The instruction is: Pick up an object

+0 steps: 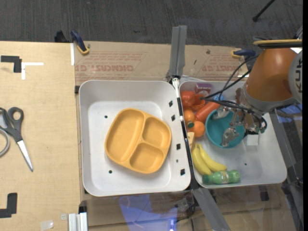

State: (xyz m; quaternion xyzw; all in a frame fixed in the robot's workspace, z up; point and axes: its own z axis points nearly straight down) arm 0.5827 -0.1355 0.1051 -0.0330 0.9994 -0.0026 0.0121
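**Sam:** Where is the arm (272, 76) now?

**Me:** It reaches in from the right. The jaws (232, 134) hang down over the teal bowl (219, 129) in the right bin (269, 174). I think they are right at the bowl, maybe inside it.

**Sam:** Did you grab something?

**Me:** I cannot tell. The jaws are small and dark from up here, so I can't say if they are wide apart or squeezed together. I see nothing between them for sure.

**Sam:** What can you pick?

**Me:** Lots. The bowl is nearest. Just beside it are the orange (197, 128), the carrot (207, 110) and the red pepper (188, 99). The bananas (206, 161) and a green thing (221, 177) lie near the front. The yellow plate (138, 140) sits alone in the left bin (91, 143).

**Sam:** So what step is this?

**Me:** I'd say the reaching-down step. Next I would need to close on the bowl's edge and lift straight up, slowly.
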